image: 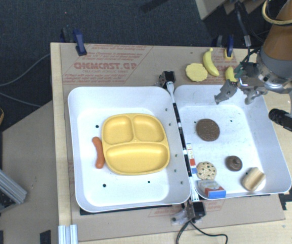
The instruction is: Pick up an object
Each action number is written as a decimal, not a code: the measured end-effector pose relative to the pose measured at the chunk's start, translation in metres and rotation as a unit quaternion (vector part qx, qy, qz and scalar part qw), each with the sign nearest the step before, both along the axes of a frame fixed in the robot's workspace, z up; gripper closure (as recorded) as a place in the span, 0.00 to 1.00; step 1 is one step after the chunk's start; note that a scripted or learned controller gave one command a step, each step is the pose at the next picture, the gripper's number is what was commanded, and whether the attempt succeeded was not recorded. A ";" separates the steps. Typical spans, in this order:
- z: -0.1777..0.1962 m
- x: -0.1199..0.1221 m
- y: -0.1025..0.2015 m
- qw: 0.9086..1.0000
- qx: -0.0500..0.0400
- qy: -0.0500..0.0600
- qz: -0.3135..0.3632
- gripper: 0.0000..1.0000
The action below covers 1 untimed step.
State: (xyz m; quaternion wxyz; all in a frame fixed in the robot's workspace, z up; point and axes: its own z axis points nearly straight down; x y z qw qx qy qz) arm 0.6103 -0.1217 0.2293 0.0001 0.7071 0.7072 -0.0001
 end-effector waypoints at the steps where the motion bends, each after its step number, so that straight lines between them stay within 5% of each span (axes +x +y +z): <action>1: -0.151 -0.001 0.004 1.000 0.001 0.002 0.000 0.00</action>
